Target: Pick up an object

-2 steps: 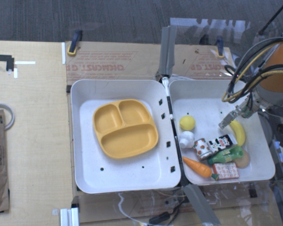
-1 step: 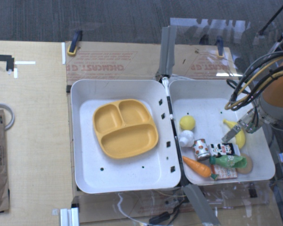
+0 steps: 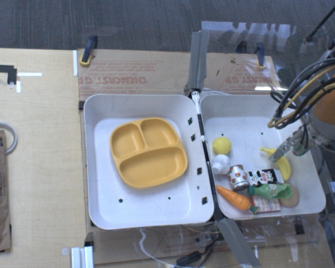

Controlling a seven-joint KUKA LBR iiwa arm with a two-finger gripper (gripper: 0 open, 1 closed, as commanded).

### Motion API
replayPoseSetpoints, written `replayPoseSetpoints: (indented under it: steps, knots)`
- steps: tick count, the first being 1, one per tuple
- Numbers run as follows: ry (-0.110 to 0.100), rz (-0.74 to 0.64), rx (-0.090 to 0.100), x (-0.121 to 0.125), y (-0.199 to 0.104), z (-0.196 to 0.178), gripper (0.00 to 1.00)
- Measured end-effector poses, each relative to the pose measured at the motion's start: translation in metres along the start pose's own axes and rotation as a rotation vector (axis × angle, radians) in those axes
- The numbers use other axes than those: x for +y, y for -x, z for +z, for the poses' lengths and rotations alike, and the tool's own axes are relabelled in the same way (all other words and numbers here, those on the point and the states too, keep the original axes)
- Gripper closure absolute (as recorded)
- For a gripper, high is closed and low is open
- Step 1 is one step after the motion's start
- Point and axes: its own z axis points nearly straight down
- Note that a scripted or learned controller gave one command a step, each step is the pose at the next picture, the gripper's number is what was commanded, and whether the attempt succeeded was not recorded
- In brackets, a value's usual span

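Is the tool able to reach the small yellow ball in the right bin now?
Probably yes. The small yellow ball lies alone on bare white floor of the right bin, nothing on top of it, and the tool is over the same bin, further right.

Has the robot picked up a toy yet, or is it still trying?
Nothing looks picked up yet. The gripper is low over the right bin, right by the banana, so it seems to be going for that. The carrot, yellow ball and small can all lie in the bin too. Left to do: close on one toy and lift it. The yellow plate sits in the left bin.
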Motion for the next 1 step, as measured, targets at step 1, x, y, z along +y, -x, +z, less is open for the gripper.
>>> replayPoseSetpoints:
  steps: [1]
  knots:
    - [0.0,-0.131,0.001,0.0694,0.0475,-0.1226,1.0]
